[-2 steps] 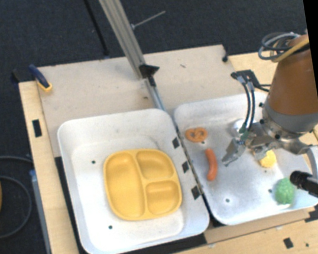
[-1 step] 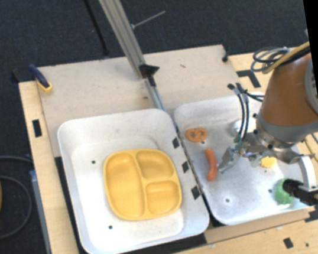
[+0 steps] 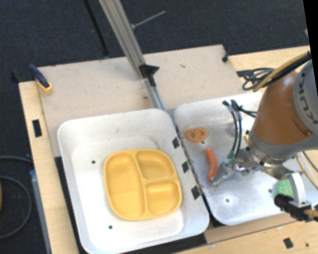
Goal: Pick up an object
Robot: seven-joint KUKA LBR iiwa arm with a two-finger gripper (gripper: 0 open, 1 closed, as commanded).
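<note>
An orange sausage-shaped toy point(image 3: 211, 163) lies in the right bin point(image 3: 231, 207), near its left wall. Just beyond it sits a small orange pretzel-like ring point(image 3: 196, 134). My gripper point(image 3: 223, 174) is low in the right bin, right beside the lower end of the sausage toy. The orange wrist band point(image 3: 282, 113) looms above and to the right of it. A green object point(image 3: 284, 187) rests at the bin's near right side, next to a white part of the arm.
A yellow divided plate point(image 3: 142, 183) lies in the left bin point(image 3: 80, 160). A metal post point(image 3: 126, 33) rises behind the bins. Cables point(image 3: 236, 123) hang from the arm over the right bin. A blue-yellow clamp point(image 3: 40, 78) sits at the bench's far left corner.
</note>
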